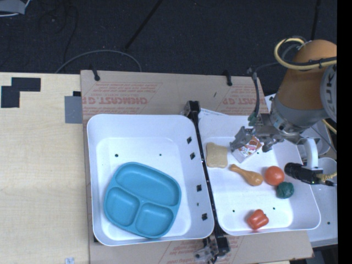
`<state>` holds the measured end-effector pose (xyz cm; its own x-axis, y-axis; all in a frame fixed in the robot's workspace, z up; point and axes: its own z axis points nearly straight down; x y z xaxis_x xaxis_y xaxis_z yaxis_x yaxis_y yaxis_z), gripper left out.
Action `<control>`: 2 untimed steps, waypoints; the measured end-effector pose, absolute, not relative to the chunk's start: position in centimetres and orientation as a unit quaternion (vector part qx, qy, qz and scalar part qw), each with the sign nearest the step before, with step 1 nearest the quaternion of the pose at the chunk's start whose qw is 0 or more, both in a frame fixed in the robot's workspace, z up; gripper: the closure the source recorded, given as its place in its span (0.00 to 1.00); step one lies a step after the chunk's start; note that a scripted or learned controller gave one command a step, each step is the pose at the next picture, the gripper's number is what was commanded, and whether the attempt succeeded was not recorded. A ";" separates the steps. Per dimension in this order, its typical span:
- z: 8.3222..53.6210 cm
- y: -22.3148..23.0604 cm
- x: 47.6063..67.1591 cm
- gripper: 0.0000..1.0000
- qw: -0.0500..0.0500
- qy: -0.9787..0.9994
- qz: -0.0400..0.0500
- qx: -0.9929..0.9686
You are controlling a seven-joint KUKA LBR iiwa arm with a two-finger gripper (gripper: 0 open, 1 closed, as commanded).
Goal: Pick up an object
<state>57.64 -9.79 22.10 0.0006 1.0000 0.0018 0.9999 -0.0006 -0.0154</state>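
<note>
My gripper (252, 140) hangs over the upper middle of the right bin (308, 216), on the grey arm with the orange band that comes in from the right. A small white and red item (252, 147) sits directly at the gripper's tip; whether it is held or lies on the bin floor is unclear. Just left of it lies a beige slab (216, 155). Below the gripper are a tan pear-shaped piece (247, 175), an orange-red ball (274, 175), a dark green lump (285, 190) and a red pepper-like toy (257, 219).
The left bin (102, 133) holds a blue divided plate (143, 199). A black divider (201, 169) runs between the bins. A black-tipped part with cables (303, 172) juts over the right bin's right rim. Cardboard (137, 95) lies under the bins.
</note>
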 end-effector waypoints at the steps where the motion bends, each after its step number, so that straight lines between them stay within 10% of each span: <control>1: 22.8 -9.8 57.9 0.00 0.002 -0.707 0.001 -0.707; 2: 17.7 -8.9 58.0 0.00 0.003 -0.707 0.002 -0.707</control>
<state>58.04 -8.86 17.69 -0.0007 1.0000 0.0013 1.0000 0.0007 -0.0063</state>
